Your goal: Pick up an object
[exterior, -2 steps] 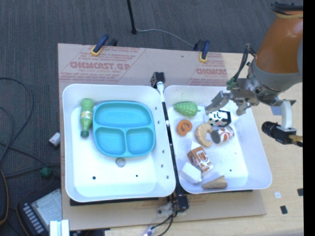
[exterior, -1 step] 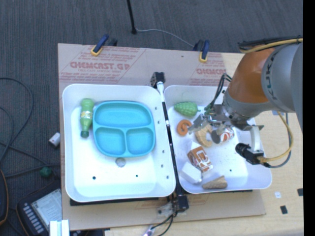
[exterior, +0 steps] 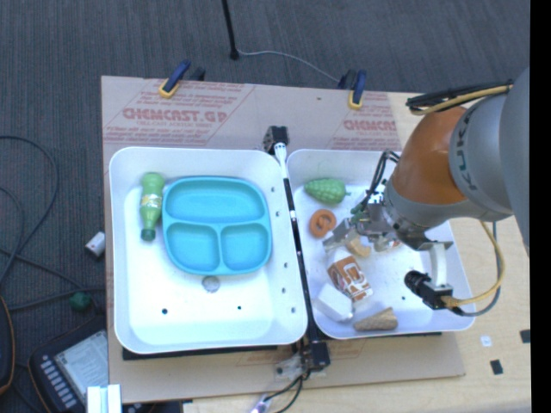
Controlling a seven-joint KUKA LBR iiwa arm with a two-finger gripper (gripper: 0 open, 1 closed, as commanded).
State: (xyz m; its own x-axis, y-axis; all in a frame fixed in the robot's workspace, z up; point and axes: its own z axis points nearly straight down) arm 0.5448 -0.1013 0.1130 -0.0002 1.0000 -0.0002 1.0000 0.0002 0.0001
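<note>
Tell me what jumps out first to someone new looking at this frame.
The grey arm with its orange band looms over the right bin, its gripper down among small food items. In the left bin a blue divided tray lies beside a green bottle.

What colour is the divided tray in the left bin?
The divided tray is light blue, best seen in the camera view.

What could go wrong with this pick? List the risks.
1. The pincer hangs over a tight cluster in the right bin: the orange ring, the brown-and-white packet and a small pale piece. It may nudge neighbours or grab two.
2. The arm hides part of the bin, so a grasp is hard to confirm.
</note>
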